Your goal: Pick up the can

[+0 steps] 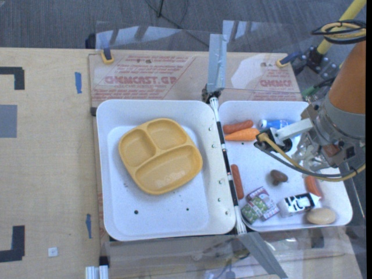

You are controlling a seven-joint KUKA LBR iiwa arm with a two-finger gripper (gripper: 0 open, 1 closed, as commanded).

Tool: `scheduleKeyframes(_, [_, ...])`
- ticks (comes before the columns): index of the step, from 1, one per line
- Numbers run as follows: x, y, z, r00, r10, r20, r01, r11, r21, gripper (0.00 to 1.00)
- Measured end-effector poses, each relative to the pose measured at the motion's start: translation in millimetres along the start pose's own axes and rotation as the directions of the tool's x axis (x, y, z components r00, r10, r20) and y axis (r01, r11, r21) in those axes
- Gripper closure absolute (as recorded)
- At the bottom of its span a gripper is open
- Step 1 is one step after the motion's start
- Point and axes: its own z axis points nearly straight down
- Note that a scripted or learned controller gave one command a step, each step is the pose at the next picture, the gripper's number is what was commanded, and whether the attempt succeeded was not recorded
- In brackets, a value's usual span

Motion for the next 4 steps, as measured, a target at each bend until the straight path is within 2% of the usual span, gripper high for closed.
scheduleKeyframes(1, [-3.3, 7.4, -49.8, 0.899, -0.438, 0.001, 0.438, 0.899, -0.001, 1.00])
scheduleKeyframes(2, [-8.8, 19.8, 34.2, 0.983, -0.181, 0.003, 0.181, 0.983, 0.004, 1.00])
scheduleKeyframes(3, [-22.5, 63.4, 31.1, 0.991, 0.131, 0.001, -0.131, 0.991, 0.000, 1.00])
scheduleKeyframes(4, [-15.9, 42.7, 30.0, 0.992, -0.129, 0.002, 0.129, 0.992, 0.003, 1.00])
